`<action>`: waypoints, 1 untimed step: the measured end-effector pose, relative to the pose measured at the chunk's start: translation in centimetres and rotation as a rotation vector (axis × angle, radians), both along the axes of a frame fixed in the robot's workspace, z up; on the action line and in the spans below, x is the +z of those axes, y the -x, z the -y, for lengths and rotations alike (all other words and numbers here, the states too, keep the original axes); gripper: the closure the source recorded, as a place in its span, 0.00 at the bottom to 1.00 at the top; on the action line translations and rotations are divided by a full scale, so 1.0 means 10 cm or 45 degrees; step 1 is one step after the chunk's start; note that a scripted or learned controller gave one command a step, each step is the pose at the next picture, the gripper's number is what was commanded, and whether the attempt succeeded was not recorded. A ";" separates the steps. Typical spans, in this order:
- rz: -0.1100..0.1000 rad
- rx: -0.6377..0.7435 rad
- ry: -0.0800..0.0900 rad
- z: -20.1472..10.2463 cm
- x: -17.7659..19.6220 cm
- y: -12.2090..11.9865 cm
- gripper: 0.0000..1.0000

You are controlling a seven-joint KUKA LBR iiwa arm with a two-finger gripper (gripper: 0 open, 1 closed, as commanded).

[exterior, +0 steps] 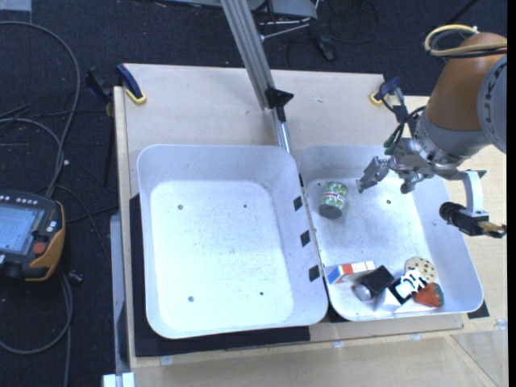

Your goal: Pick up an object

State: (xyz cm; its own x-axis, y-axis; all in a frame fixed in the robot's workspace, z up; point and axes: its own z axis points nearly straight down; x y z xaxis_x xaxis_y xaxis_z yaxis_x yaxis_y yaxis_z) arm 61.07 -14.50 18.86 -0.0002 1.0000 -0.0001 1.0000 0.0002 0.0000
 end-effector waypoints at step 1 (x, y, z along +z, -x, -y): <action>-0.003 -0.006 0.001 0.56 -0.30 0.09 0.00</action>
State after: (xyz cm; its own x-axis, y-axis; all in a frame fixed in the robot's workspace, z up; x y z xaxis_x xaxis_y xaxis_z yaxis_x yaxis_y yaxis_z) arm 60.17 -20.11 15.87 0.0041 1.0000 -0.0008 1.0000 -0.0041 -0.0027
